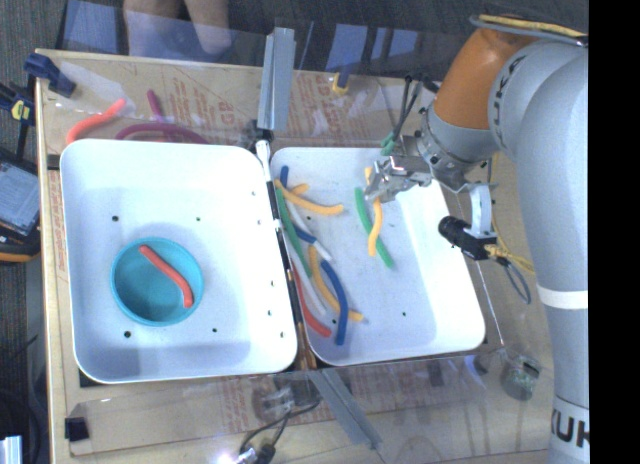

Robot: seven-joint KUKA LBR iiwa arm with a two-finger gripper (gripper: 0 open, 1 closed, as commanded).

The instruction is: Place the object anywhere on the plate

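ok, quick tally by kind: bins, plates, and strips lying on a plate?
White bins: 2
Blue plate: 1
Red strip on the plate: 1
Total: 4

2 white bins: left bin [90, 332], right bin [440, 322]. 1 blue plate [130, 297] in the left bin, 1 red strip [170, 270] on it. Right bin: 2 strips under the gripper, one green [364, 207], one yellow [375, 237]; a tangled pile [315, 267] at its left wall, yellow, green, blue, red, white, count unclear.
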